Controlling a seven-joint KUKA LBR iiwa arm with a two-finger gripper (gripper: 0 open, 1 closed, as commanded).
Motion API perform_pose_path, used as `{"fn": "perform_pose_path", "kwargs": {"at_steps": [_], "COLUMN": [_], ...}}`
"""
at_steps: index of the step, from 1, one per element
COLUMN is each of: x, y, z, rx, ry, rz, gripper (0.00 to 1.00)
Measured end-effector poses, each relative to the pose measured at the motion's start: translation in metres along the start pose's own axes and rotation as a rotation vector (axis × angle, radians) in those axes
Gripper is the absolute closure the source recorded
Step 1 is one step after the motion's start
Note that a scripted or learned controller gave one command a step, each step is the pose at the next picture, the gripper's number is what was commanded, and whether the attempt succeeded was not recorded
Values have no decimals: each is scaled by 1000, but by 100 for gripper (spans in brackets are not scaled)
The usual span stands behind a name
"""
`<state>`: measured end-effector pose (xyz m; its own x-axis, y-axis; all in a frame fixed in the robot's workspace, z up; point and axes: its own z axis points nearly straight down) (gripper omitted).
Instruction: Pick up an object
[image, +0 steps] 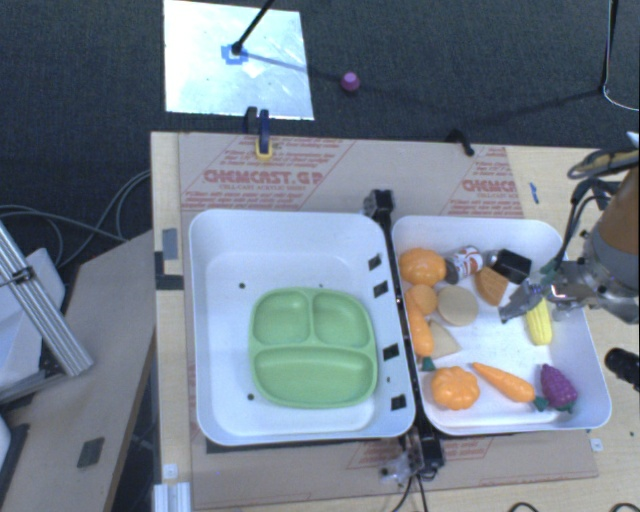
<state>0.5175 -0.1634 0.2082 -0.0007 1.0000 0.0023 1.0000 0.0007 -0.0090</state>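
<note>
- Camera view, the claw: the gripper (537, 296) hangs over the right bin (580, 405), near its right wall. Its two grey fingers stand apart, and no thing is between them.
- Just below the claw, on its right side, lies a yellow corn cob (539, 324); I cannot tell if a finger touches it.
- To the left of the claw lies a tan bread piece (490, 286), and a black block (511, 265) is just above that.
- Further left are a beige round disc (459, 306), a small can (466, 263) and an orange (422, 267).
- Well below the claw lie a carrot (503, 381), a purple grape bunch (558, 386) and an orange pumpkin (454, 387).
- Far to the left of the claw, the left bin (215, 300) holds a green divided plate (313, 346).
</note>
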Motion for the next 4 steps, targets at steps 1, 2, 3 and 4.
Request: {"fn": "perform_pose_path", "kwargs": {"at_steps": [1, 2, 3, 4], "x": [0, 4, 5, 5], "y": [2, 4, 5, 5], "z": [-5, 58, 122, 124], "rx": [-9, -5, -5, -8], "ry": [-2, -1, -1, -1], "rz": [-3, -1, -1, 0], "gripper": [0, 0, 0, 0]}}
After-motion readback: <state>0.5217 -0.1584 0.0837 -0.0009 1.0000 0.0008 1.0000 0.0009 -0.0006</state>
